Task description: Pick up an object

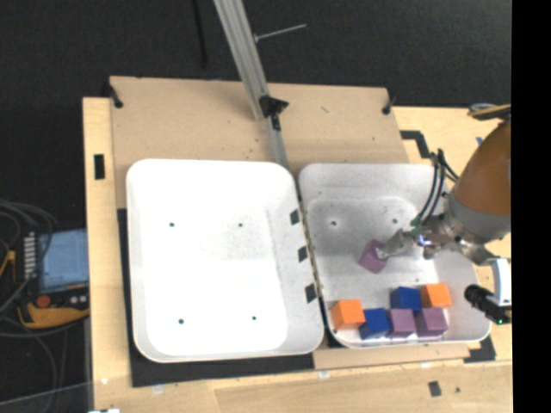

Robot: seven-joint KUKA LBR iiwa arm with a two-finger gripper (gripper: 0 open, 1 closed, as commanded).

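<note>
From my remote seat I see the arm (484, 183) reaching in from the right over the right-hand bin (362, 188), its orange band above the grey wrist. The gripper (398, 244) sits low in the middle of that bin, pointing toward the left. A purple block (374, 256) lies tilted right at its tip, just left of and slightly below the tool, touching or nearly touching it. I cannot tell how the tool is set, nor whether it has any hold on the block; the block looks to be resting on the bin floor beside the tip rather than clearly clamped.

Below the tool, along the near wall of the bin, sits a cluster of blocks. An orange block (348, 313) is down and to the left of the gripper, with a blue block (375, 323) just beside it. Next come two purple blocks, one (403, 322) almost straight below the tool and another (431, 321) touching it on the right. Behind those, closer to the tool, a second blue block (405, 298) sits against a smaller orange block (437, 295).

Well to the left of the tool, the left-hand bin (215, 248) lies side by side with the right one. Both rest on the tan bench (215, 123), and a metal pole (241, 41) slants up behind them.
</note>
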